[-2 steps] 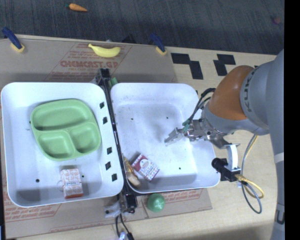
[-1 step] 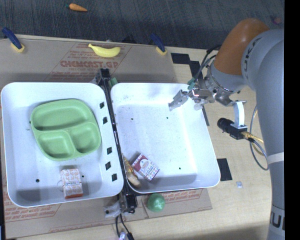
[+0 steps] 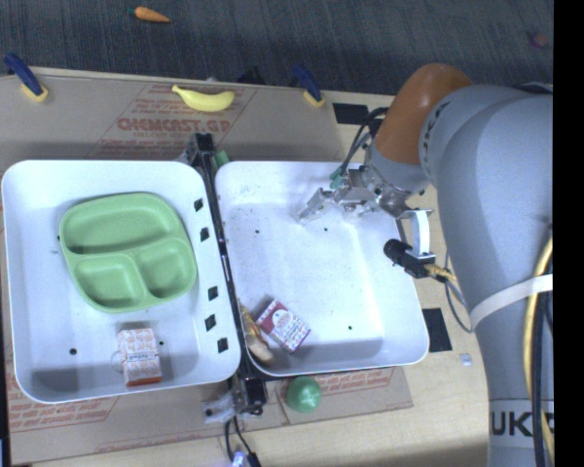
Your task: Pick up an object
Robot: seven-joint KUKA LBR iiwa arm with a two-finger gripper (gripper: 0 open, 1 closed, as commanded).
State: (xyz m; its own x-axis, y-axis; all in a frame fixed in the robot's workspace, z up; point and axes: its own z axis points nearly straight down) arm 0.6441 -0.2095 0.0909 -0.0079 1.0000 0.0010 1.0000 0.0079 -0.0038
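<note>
Gripper is up in the far part of the right bin, nothing between its fingers; can't tell if they're spread or closed. Closest pickable stuff is the little red-and-white carton down in that bin's near left corner, well apart from it, with a tan thing just beside it. Left bin has a green divided tray and another small carton. Banana and green ball sit outside on the cardboard.
</note>
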